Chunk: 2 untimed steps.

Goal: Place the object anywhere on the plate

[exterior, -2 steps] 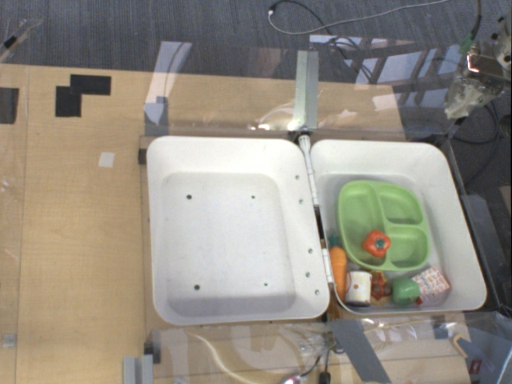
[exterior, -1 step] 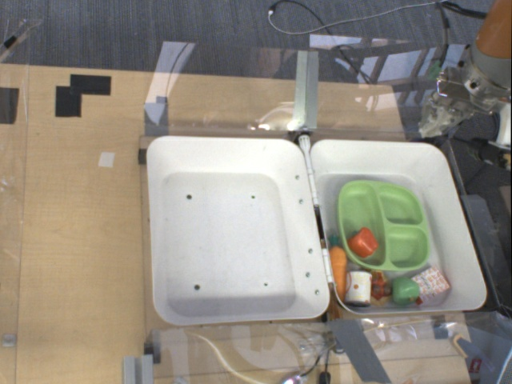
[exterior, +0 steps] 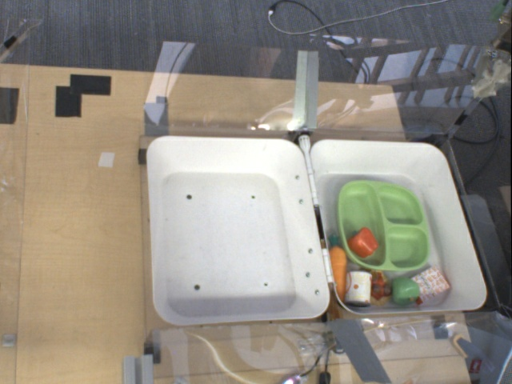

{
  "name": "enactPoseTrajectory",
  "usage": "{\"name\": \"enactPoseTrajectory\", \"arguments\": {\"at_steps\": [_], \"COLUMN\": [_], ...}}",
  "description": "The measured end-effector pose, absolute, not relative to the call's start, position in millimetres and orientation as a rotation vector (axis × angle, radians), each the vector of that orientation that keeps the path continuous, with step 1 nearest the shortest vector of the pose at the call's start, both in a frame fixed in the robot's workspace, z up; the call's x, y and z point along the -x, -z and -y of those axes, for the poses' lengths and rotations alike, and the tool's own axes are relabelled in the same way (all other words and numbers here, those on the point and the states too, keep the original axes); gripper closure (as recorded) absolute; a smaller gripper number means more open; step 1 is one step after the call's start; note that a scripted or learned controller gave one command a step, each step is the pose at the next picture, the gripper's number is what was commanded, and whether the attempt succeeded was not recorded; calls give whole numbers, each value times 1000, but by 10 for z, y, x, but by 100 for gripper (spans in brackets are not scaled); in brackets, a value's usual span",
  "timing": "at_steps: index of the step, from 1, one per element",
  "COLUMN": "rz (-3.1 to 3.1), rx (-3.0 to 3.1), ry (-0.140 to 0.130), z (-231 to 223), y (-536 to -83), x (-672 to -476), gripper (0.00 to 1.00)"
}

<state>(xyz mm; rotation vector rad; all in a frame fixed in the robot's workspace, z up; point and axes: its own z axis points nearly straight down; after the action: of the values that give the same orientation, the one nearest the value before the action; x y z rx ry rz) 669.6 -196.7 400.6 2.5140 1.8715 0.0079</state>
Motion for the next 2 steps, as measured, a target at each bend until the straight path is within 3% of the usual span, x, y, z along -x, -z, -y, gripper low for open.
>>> {"name": "enactPoseTrajectory", "arguments": {"at_steps": [1,2], "rz": [-1789,-1379], "rx": [-2577,-2821], "ry": [-7,-2], "z": [1596,1374], "y": [-4370,-4350], "x": [-6695,-6695], "gripper": [100,100]}}
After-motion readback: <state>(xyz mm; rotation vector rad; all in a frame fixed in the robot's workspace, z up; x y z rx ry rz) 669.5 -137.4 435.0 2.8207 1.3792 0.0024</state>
